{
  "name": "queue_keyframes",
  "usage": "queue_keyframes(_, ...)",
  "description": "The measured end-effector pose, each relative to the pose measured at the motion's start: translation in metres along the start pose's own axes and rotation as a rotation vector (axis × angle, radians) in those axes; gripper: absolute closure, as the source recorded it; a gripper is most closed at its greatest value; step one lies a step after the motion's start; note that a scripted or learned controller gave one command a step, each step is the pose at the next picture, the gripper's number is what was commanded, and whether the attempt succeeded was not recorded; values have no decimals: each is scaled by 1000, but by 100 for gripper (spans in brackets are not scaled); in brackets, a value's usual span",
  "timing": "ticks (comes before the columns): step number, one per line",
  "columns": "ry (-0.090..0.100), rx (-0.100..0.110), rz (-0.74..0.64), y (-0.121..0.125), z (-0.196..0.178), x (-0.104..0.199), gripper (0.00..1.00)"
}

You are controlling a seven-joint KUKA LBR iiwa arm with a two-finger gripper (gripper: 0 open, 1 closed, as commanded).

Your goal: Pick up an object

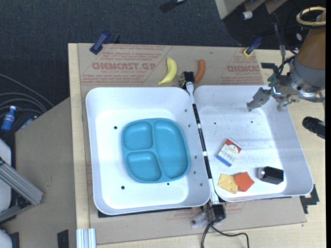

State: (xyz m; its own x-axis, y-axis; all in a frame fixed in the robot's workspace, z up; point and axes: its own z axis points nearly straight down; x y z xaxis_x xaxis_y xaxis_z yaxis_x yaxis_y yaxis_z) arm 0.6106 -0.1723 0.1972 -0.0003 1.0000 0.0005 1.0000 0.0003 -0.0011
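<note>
My pincer [269, 100] hangs over the far right corner of the right bin [289, 133], reaching in from the right edge of the bench. One grey finger [257, 100] juts out to the left, another sits closer to my wrist, and there is open air between them: the pincer is released, with nothing in it. Behind it my wrist rises grey, with the orange band [313, 46] above.

Below the pincer the floor of the right bin is bare white, speckled with small marks. The things I could pick up lie well apart from me, toward the near side of this bin. A small box [228, 152], white and blue with an orange patch, lies tilted near the middle. Closer to the front rim sit a yellow block [226, 183] and an orange block [244, 181], touching each other, and just to their right a black object [271, 175] lies on its side.

The left bin [103, 138] holds a blue divided plate [155, 150] with three compartments, resting flat in its middle.

Beyond the bins, on the brown board [124, 63] at the back, a banana [168, 71] and an orange sausage-shaped thing [199, 70] lie near each other, outside both bins.
</note>
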Motion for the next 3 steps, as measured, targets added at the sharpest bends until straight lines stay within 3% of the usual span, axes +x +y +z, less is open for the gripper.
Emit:
queue_keyframes(1,2,4,-1,37,108,28,0)
queue_keyframes(2,0,-2,-1,56,112,80,0)
queue_keyframes(3,0,1,1,0,113,70,0)
